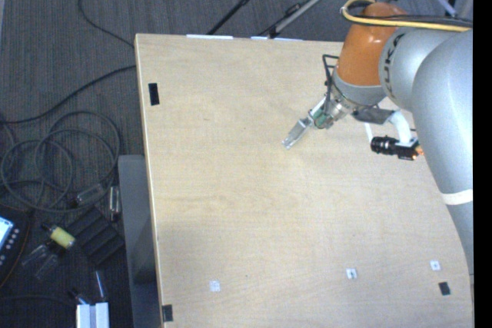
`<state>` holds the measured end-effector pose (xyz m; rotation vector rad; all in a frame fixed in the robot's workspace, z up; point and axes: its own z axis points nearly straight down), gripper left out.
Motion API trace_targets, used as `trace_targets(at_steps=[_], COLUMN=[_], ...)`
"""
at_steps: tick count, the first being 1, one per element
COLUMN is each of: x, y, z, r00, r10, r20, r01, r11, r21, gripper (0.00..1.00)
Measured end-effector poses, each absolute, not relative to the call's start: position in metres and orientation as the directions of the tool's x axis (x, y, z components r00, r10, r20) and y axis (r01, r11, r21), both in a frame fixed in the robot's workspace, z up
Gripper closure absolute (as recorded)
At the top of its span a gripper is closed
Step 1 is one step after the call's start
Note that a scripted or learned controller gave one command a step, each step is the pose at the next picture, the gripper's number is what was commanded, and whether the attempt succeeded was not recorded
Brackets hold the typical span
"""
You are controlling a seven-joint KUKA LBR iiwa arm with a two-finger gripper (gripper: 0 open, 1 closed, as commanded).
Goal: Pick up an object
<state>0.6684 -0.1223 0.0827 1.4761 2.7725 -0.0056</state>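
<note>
Over smooth pale wooden bench (231, 226): slim metallic end effector (295, 137).

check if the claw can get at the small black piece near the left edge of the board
Probably yes: bare board lies between the claw and the black piece, with nothing in the way. It looks flat, perhaps tape, so a grip is doubtful.

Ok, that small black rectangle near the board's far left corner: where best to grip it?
Across its two long edges, coming straight down from above: the black rectangle lies flat on the board, narrow side to side. It looks thin, perhaps only a mark, so a hold is doubtful.
</note>
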Motion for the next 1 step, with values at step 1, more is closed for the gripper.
trace_targets(at_steps=[1], x=[0.6685], y=[-0.1268], z=[0.0830], r00=[-0.577], r10=[0.817], r20=[-0.003], r01=[0.817], r11=[0.577], r21=[-0.002], gripper=[0.00])
